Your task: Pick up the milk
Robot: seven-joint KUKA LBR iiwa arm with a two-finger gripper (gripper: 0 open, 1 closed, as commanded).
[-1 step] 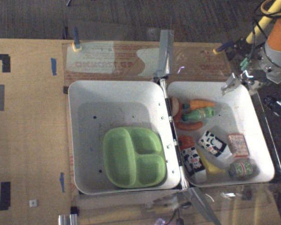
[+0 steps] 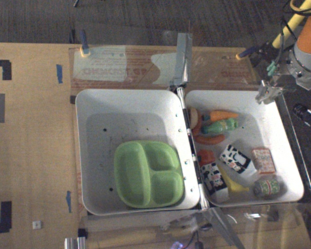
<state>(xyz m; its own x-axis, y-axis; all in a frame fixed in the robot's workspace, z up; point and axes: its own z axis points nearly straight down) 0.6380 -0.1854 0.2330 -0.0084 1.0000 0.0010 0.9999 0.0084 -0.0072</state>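
The gripper (image 2: 269,93) hangs over the far right corner of the right bin (image 2: 289,154); from here I cannot tell how it is set, and nothing shows in it. Well apart from it, toward the near side of that bin, a black-and-white milk carton (image 2: 235,158) lies tilted, with a second cow-patterned carton (image 2: 213,177) just beside it against the divider. A carrot (image 2: 221,115) lies farther back. The left bin (image 2: 93,139) holds a green divided plate (image 2: 147,173).
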